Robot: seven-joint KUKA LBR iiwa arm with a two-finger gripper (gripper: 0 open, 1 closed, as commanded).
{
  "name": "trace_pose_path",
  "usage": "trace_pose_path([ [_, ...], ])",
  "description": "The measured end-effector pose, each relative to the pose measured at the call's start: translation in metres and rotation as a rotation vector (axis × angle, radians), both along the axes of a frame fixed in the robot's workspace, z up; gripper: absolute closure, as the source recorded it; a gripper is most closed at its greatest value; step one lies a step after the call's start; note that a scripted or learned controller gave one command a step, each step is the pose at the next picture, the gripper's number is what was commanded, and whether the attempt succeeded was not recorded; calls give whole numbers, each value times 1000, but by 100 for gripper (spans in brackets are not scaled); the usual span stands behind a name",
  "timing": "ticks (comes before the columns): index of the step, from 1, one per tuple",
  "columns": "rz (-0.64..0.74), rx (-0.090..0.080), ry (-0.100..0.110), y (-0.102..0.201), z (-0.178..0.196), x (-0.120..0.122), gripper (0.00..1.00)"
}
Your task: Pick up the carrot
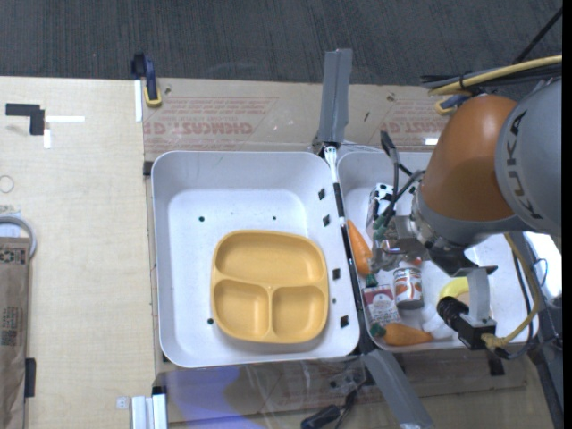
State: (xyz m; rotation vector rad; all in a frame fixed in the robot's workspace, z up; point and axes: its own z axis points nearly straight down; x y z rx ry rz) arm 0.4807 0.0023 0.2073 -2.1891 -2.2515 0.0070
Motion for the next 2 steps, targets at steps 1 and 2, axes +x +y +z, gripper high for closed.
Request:
trace_pose_path([
  [1, -1, -1, 1, -1, 8, 1, 100],
  [2, -2, -3, 3, -2, 16, 2, 100],
])
